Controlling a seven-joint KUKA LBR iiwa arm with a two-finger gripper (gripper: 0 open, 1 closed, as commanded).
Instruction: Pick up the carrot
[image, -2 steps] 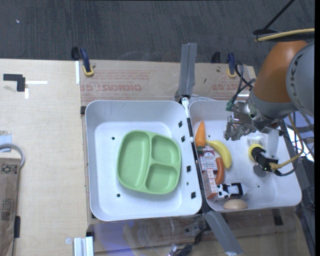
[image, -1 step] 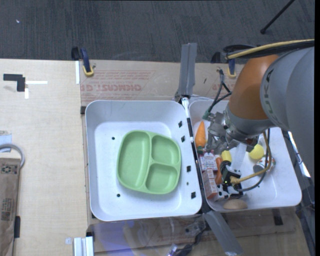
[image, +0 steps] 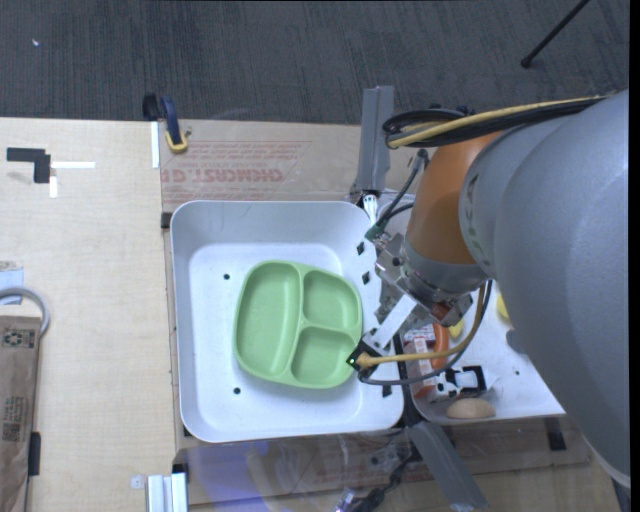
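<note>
The arm (image: 540, 230) is reaching in from the right and is covering most of the right-hand bin (image: 520, 395). Its grey body and orange band are sitting above the wrist, with yellow and black cables looping over and beneath it. The gripper (image: 425, 350) is pointing down over the near left part of the right-hand bin, close to the wall shared by the two bins. The wrist and cables are hiding the jaws, so whether they are spread or pressed together cannot be told.

The carrot (image: 437, 343) is showing as a small orange sliver directly below the wrist, inside the right-hand bin. Most of it is being covered by the gripper hardware, so its shape and its full length are unclear, and contact with the jaws cannot be confirmed.

A pale tan rounded object (image: 470, 408) is lying at the near edge of the same bin, near the carrot.

The left-hand bin (image: 200, 330) is carrying a light green three-compartment tray (image: 297, 324), lying flat at its centre. Both bins are resting on the wooden tabletop (image: 90, 280).
</note>
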